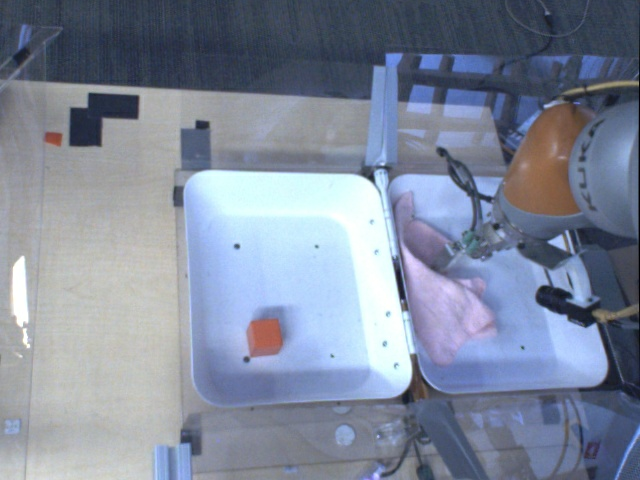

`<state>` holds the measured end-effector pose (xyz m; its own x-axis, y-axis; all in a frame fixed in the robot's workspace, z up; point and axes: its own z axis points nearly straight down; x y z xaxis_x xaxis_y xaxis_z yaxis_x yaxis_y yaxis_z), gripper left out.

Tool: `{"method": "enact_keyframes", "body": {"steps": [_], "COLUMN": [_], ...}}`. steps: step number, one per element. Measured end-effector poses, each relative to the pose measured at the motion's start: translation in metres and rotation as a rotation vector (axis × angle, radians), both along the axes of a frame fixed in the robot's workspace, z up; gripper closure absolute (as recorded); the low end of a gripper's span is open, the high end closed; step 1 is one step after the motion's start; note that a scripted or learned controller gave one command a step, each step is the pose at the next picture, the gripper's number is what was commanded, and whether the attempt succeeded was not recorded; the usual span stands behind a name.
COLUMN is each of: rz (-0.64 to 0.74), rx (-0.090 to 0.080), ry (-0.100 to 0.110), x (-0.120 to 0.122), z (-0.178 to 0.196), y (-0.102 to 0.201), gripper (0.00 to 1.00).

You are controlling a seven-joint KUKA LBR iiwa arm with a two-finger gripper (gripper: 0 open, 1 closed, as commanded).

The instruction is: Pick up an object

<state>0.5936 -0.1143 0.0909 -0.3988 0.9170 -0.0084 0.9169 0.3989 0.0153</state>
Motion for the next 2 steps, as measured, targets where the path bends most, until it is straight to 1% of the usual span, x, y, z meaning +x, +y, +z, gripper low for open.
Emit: {"method": "enact_keyframes", "body": {"steps": [1,2], "rz": [-0.058,-0.011], "rx": [0.0,-0.001], "ry": [0.002,0.0], "x": [0.003,-0.089], "z": [0.0,0.001], "y": [0.008,0.003], "gripper": [0.0,0.0]}}
